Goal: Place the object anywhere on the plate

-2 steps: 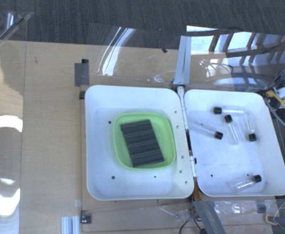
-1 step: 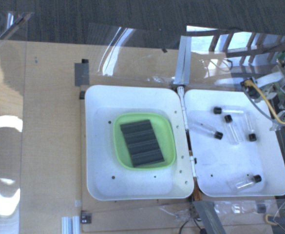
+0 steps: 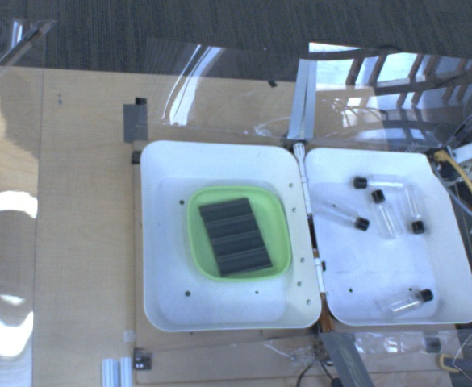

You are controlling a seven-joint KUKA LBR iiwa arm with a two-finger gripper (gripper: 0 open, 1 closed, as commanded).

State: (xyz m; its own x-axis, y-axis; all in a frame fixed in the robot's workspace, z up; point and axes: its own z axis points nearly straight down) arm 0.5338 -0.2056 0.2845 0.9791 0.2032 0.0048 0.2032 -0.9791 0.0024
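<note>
A green square plate (image 3: 277,230) rests in the middle of the left white bin (image 3: 163,297). A dark grey ribbed block (image 3: 235,237) lies flat on the plate, turned a little off the plate's sides. In the right white bin (image 3: 453,297) lie several clear tubes with black caps, such as one tube (image 3: 344,214) near the bin's left side and another tube (image 3: 410,301) by the front right corner.
A metal bar (image 3: 302,107) rises behind the seam between the two bins. Cables and arm hardware (image 3: 469,168) crowd the far right edge. Bare wooden bench (image 3: 58,216) stretches left of the bins. A clear sheet throws glare over the back.
</note>
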